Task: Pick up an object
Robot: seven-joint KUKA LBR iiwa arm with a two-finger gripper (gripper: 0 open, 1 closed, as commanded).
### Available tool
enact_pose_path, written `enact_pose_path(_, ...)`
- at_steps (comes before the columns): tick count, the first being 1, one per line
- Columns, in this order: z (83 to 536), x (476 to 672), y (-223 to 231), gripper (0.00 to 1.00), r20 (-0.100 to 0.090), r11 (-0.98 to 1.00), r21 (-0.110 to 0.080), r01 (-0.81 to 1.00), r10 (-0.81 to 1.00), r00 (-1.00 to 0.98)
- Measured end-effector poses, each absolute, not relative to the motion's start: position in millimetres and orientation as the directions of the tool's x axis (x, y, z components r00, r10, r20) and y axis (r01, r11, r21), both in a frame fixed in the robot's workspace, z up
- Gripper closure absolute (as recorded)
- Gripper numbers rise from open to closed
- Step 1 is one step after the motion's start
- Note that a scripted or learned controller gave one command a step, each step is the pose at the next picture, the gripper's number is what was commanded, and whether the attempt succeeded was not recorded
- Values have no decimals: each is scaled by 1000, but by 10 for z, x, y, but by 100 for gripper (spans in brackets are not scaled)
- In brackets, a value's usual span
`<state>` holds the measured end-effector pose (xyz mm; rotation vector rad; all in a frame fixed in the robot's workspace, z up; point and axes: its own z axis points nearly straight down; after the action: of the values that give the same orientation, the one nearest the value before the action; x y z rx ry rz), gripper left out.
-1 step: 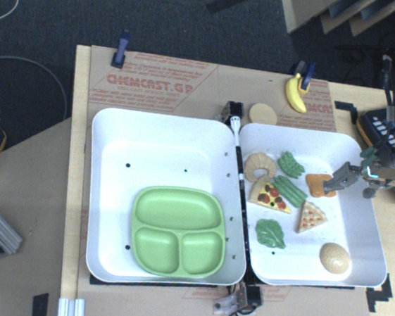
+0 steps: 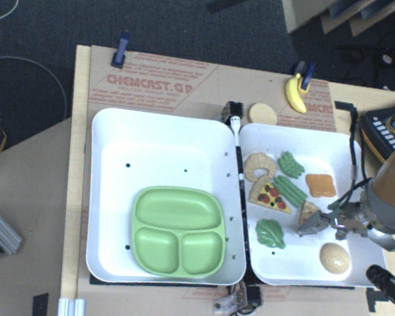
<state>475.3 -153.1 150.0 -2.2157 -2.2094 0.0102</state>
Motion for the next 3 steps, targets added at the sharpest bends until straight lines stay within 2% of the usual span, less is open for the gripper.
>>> enact_pose_path(1,815,4782,-998,0,6,4,-7,1000,1000,-4)
enact_pose_path(2,851,4897,-1201,0,-1,-1,3,1000,1000,1)
enact_pose_path(3,851,5029,-910,0,-1,3,4,1000,1000,-3)
